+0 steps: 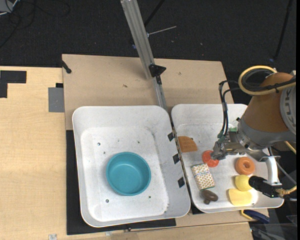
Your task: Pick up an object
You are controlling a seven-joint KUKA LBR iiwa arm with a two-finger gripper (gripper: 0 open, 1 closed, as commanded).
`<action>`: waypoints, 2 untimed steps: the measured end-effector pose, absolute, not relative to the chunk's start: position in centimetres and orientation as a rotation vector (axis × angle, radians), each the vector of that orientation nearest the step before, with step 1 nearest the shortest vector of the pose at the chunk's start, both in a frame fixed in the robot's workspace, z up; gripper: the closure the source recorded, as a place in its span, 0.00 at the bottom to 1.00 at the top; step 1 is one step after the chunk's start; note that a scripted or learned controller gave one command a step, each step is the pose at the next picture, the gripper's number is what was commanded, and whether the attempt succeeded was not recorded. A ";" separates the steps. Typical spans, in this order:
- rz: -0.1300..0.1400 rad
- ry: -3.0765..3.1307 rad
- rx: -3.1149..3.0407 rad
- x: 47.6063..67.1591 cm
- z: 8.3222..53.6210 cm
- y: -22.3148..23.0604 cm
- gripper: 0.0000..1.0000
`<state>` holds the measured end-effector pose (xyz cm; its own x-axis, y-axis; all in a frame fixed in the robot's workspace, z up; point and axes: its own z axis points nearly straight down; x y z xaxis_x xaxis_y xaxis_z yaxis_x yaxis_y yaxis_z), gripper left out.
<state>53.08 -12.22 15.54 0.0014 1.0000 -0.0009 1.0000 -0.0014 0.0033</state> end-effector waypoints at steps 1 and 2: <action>0.004 2.218 2.220 52.7 21.6 -12.6 1.00; 0.001 2.220 2.221 52.7 24.0 -12.6 1.00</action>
